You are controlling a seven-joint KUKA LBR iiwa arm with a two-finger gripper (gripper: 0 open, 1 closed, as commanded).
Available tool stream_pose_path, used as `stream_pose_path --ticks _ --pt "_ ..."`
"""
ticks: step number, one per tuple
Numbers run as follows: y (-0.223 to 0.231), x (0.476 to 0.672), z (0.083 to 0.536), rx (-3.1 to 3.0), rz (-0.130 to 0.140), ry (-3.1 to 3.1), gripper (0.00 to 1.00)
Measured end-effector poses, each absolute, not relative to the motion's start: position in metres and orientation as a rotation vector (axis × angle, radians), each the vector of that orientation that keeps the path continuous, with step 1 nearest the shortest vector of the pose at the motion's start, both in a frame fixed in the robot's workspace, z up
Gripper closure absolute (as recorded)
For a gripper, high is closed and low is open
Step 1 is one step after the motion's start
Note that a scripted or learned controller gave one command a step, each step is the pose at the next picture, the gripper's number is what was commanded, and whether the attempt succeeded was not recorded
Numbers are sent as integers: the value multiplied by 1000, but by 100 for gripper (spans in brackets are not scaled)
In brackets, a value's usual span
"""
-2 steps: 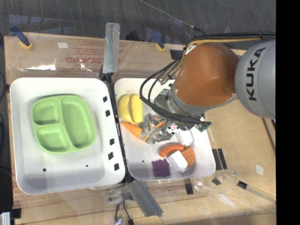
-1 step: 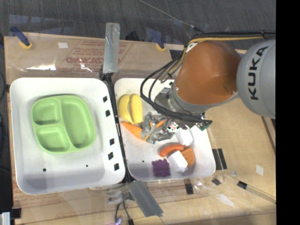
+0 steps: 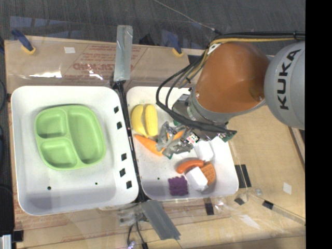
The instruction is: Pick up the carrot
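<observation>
Grey tape below two white bins

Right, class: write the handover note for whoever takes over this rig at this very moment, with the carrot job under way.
Gripper: low in the right bin, at the carrot's right end; grip state unclear.
Carrot: lying on the bin floor, just below the bananas.
Also there: purple grapes and other toy food near the front wall; green divided tray in the left bin.
Done: arm brought down to the carrot.
Left: secure grasp, lift.
</observation>
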State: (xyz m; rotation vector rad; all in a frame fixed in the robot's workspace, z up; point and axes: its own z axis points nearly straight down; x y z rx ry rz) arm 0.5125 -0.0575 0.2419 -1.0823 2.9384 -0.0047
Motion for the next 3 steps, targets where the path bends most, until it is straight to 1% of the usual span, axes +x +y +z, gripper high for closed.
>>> stream_pose_path --ticks 1,2,3 --pt "-34 519 247 -1450 -2 2781 100" --pt "-59 519 334 -1874 -12 2507 100" --pt "-24 476 235 -1446 4 2790 100"
